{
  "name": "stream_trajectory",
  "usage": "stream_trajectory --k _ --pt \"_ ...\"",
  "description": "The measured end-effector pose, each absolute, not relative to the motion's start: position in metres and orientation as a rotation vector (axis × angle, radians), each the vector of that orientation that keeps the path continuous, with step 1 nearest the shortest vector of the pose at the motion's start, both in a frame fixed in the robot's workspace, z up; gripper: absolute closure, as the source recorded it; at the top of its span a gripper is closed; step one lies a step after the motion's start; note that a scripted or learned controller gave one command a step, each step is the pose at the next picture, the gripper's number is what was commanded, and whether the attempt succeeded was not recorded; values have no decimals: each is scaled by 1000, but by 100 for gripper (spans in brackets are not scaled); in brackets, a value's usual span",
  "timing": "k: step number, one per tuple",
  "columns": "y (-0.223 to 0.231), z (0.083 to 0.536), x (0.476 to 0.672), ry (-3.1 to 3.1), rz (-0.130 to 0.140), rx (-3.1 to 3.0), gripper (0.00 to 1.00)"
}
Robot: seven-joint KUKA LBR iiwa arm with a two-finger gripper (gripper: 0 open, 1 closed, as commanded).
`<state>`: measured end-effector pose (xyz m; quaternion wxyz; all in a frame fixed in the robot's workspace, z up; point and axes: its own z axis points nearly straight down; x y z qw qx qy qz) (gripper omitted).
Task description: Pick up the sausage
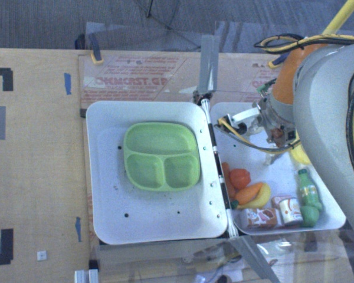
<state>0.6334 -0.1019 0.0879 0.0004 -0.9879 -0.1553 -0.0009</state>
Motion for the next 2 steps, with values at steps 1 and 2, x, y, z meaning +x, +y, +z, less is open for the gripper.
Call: stream_trajectory --k 1,2 --pt "-115 89 536 -311 -12 -3125 0" --pt "-106 89 571 -316 -2 -3125 0"
